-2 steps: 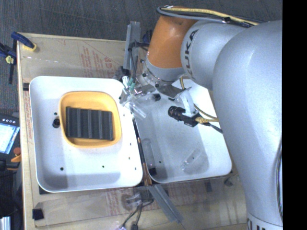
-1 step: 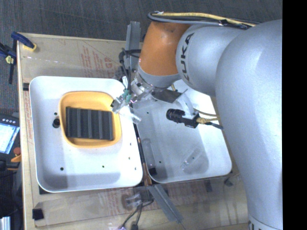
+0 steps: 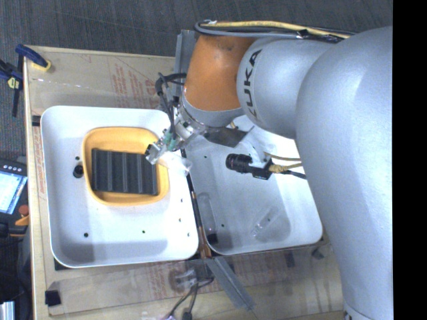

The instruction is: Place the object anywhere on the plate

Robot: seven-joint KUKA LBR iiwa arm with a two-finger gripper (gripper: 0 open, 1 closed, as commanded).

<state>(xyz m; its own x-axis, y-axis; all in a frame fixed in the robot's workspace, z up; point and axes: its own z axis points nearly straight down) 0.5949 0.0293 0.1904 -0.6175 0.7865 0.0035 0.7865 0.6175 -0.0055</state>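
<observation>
At centre-left of the frame, the gripper (image 3: pixel 159 151) hangs over the right edge of the yellow plate (image 3: pixel 107 139) in the left bin (image 3: pixel 60 232). The plate's dark ridged block (image 3: pixel 123 172) runs left-right, just left of the gripper. I cannot tell whether the gripper grasps anything.

Bright, even overhead light; soft shadow pools along the near wall of the left bin (image 3: pixel 100 252), and focus seems slightly soft.

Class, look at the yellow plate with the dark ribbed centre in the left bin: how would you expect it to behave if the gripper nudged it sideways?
The plate lies flat and low, so it would probably slide rather than tip. The left bin looks smooth and glossy, so little friction seems likely. Its rounded rim suggests rigid plastic, probably light.
</observation>
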